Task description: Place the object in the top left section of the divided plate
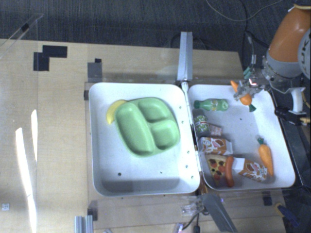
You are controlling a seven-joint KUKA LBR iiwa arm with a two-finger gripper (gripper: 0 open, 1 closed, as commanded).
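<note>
The green divided plate (146, 125) lies in the left bin (104, 174), with three sections and its top left section bare. My gripper (244, 92) hangs over the far right corner of the right bin (252, 125). A small orange object (246, 99) with greenish bits sits between its fingers, lifted off the bin floor. The grey arm with its orange band (291, 30) reaches in from the upper right.
A yellow piece (113, 111) pokes out from under the plate's left rim. The right bin holds a green bottle (211, 105), several snack packets (214, 146), a pizza slice toy (221, 169) and a carrot (265, 158). A metal divider (184, 57) stands between the bins.
</note>
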